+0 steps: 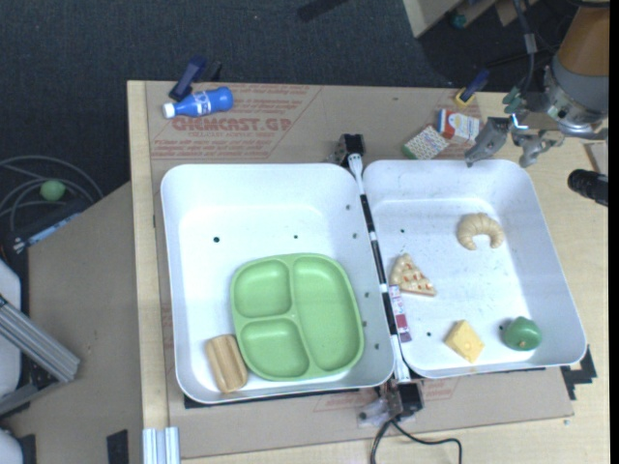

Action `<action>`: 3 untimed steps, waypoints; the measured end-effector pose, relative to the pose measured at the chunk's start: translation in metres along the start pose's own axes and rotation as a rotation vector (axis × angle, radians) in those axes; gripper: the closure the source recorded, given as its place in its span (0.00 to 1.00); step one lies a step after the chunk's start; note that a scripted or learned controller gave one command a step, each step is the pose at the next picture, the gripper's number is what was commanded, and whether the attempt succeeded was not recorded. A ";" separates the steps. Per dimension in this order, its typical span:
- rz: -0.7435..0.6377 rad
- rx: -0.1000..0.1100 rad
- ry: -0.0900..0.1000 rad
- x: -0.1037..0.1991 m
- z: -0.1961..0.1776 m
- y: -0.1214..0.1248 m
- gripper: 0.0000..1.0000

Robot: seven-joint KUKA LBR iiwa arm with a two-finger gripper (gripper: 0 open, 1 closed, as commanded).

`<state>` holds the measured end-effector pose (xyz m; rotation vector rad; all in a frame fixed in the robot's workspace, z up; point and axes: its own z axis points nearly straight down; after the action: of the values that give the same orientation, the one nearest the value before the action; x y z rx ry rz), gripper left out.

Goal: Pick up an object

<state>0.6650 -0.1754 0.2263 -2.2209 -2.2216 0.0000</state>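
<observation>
The croissant [480,230], pale brown and curved, lies free in the upper part of the right bin [542,206], so I judge nothing is picked up yet. My pincer [513,144] hangs above the bin's far rim with its fingers spread and nothing between them; the descent and the grasp are both left.

Four toy foods in the right bin [542,211]. Tan croissant [480,230], curved, toward the far side, lying flat, well apart from the rest. Pizza slice [412,275], triangular with red spots, near the left wall by the divider. Yellow cheese wedge [465,340] toward the near edge. Green pepper-like piece [522,333] in the near right corner, just beside the cheese, not touching.
</observation>
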 end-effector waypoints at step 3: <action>0.001 0.002 0.000 -0.022 0.142 -0.075 0.00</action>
<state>0.5901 -0.1969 0.0845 -2.2207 -2.2201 0.0018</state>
